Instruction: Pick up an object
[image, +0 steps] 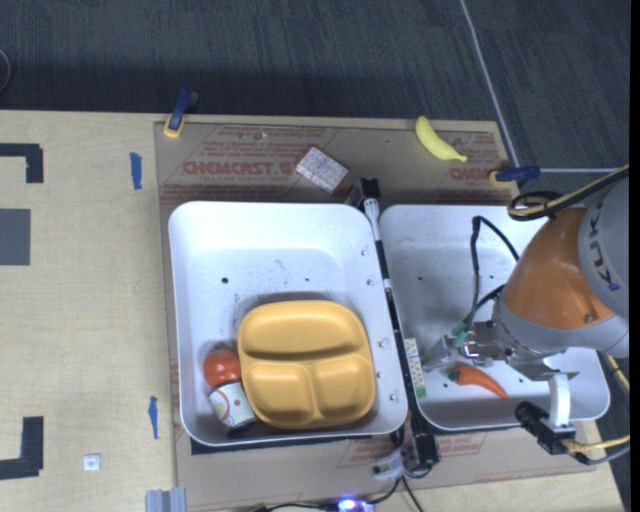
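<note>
Orange carrot (480, 380) is lying in right bin (440, 240) near its front edge, long axis roughly left-right, thin tip pointing right and slightly toward the front; end effector (462, 345) is hovering just above its left end, grip state unclear

A robotics lab or test cell: a pale plywood bench (80, 330) marked with blue tape strips (136, 171) and black tape corners (26, 161), a brown cardboard sheet (250, 165) held by blue clamps (180, 110), loose black cables (485, 250), and dark grey carpet (300, 50) beyond.
</note>
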